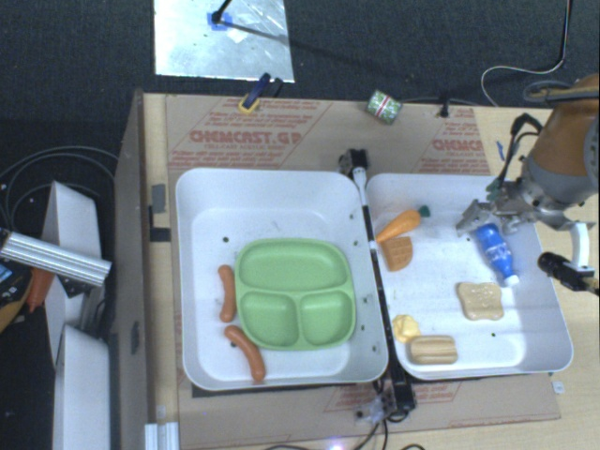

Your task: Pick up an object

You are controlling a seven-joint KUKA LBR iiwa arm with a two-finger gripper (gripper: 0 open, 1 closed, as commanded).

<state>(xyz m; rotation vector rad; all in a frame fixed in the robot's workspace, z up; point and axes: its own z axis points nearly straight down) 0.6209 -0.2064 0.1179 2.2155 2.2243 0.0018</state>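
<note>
My gripper hangs over the upper right part of the right bin, at the top end of a blue bottle that lies slanted on the bin floor. In the same bin lie an orange carrot, a brown-orange chunk, a slice of toast, a small yellow piece and a bread roll. The left bin holds a green divided plate and two sausages, one left of the plate and one at its lower left.
The grey arm with its orange band enters from the right, above the right bin's far corner. A black divider runs between the bins. A small green roll and a blue-yellow clip lie on the cardboard behind them.
</note>
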